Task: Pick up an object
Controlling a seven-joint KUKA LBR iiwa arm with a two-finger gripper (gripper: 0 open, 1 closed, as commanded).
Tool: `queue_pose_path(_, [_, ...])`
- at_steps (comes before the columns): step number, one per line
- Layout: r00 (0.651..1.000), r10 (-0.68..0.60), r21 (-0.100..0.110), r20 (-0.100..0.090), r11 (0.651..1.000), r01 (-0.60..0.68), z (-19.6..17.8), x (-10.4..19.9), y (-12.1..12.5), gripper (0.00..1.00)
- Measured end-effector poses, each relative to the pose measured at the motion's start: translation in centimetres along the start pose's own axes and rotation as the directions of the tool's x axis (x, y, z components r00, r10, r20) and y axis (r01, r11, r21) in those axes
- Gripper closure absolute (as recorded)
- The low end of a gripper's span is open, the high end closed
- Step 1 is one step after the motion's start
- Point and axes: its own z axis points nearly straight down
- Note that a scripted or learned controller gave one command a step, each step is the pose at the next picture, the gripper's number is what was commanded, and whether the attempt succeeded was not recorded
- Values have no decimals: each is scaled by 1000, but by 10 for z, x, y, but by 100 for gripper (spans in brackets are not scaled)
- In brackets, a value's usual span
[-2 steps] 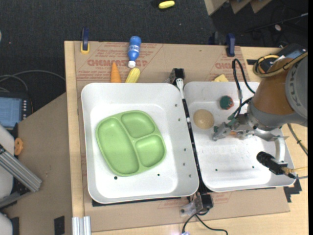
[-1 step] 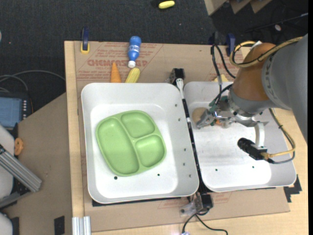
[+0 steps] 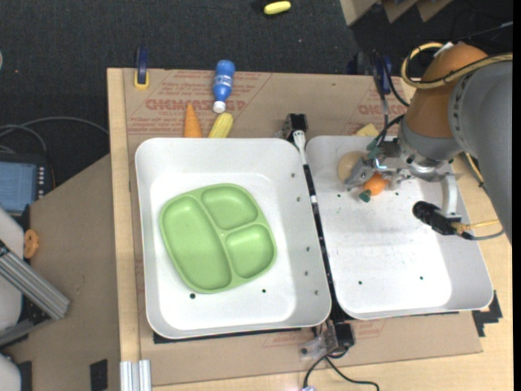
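Left bin (image 3: pixel 155 243) held a green 3-compartment tray (image 3: pixel 216 236), lying flat, w/ nothing in its sections. Behind that bin, on the tabletop (image 3: pixel 269 104), sat a blue-capped bottle (image 3: pixel 221 85), an orange carrot-like piece (image 3: pixel 191 122) and a yellow corn-like piece (image 3: pixel 221 125), all outside the bins. Right bin (image 3: pixel 407 275) carried the likely targets at its far end: a tan rounded item (image 3: pixel 350 166) and, just beside it, a small orange object (image 3: pixel 374 187). The claw (image 3: pixel 376 174) was down over those two, arm reaching in from the right; it looked to be right at the orange object, but how far open it was, or whether it gripped anything, couldn't be told from this angle. Step in hand, prob.: the grasp attempt itself. Next move calls for closing firmly on one item, then a straight lift clear of the bin floor w/o dragging the neighbour.
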Motion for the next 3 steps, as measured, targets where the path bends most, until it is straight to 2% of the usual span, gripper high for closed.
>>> queue_pose_path(1, [1000,1,17,-6,1000,-1,2,-75,28,0])
queue_pose_path(2, [1000,-2,5,-15,1000,2,-1,-87,-33,0])
queue_pose_path(3, [1000,2,10,-6,1000,-2,0,-73,-77,0])
